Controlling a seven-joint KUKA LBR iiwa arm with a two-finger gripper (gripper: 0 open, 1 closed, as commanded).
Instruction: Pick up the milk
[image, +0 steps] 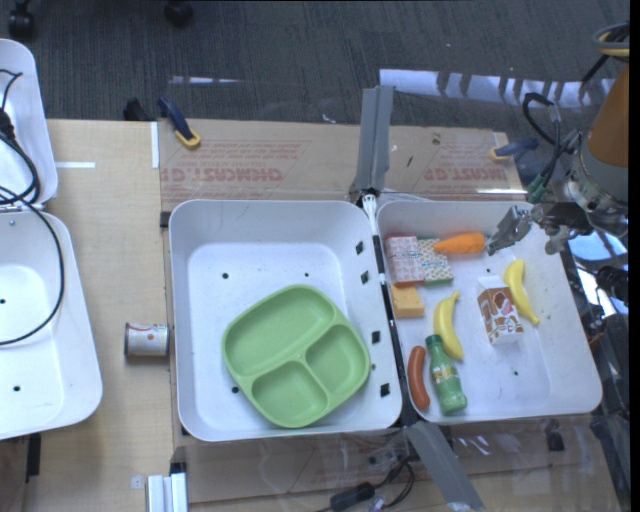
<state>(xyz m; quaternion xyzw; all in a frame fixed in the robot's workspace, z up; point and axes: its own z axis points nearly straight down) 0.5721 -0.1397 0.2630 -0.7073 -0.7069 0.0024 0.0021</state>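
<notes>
Gripper (520, 232) hovers over right bin's (560, 400) far edge, just past the carrot (460, 243), fingers spread, nothing between them. Milk carton (498, 314) lies in right bin between two bananas (448, 325), apart from gripper. Green plate (295, 355) in left bin (200, 300)

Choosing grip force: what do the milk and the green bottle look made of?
Milk: looks like a printed paperboard carton, matte, with flat faces and folded edges, though it could be a plastic toy. Green bottle: probably glossy plastic, judging by its highlights.
</notes>
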